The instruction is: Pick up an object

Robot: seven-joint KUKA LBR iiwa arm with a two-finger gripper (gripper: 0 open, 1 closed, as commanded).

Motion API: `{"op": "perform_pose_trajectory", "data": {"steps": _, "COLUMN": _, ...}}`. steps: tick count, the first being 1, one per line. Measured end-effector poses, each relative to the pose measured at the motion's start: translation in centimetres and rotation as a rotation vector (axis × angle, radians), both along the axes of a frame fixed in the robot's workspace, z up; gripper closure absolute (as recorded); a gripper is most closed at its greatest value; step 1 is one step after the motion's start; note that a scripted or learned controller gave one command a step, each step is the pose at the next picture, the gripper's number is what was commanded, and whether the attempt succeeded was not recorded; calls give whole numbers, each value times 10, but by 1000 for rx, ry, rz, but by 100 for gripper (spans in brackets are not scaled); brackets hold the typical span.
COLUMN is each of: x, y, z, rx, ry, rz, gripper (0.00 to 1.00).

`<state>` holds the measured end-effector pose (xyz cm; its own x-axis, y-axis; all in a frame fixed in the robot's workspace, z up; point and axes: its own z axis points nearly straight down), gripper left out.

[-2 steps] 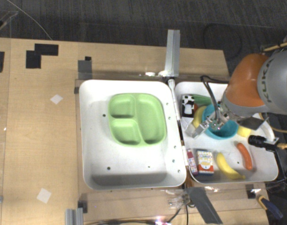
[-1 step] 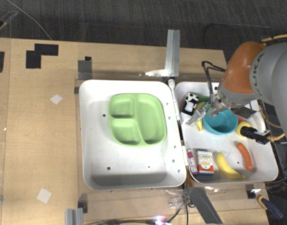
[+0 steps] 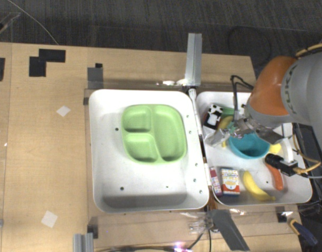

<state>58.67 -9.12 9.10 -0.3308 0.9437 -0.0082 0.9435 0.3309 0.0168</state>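
The right bin (image 3: 303, 192) holds several small objects. A blue bowl (image 3: 251, 147) sits near its middle. A black-and-white toy (image 3: 213, 115) lies at the back left, with a yellow-green piece (image 3: 226, 122) beside it. A yellow banana (image 3: 255, 186), a small carton (image 3: 230, 181) and a red-orange stick (image 3: 277, 176) lie along the front. My gripper (image 3: 227, 134) is down inside this bin, at the bowl's left rim and just in front of the toy. The wrist hides the bowl's back edge.
The left bin (image 3: 97, 156) carries a green divided plate (image 3: 153, 133). A metal post (image 3: 193, 62) rises behind the wall between the bins. The grey arm with its orange band (image 3: 271, 91) covers the right bin's back right corner.
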Motion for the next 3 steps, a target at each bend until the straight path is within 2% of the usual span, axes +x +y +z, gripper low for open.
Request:
{"op": "perform_pose_trajectory", "data": {"steps": 1, "x": 44, "y": 2, "z": -1, "rx": 1, "ry": 5, "rz": -84, "gripper": 0}}
{"op": "perform_pose_trajectory", "data": {"steps": 2, "x": 42, "y": 1, "z": 12, "rx": 0, "ry": 15, "rz": -78, "gripper": 100}}
{"op": "perform_pose_trajectory", "data": {"steps": 3, "x": 83, "y": 39, "z": 96, "rx": 4, "ry": 15, "rz": -277, "gripper": 100}}
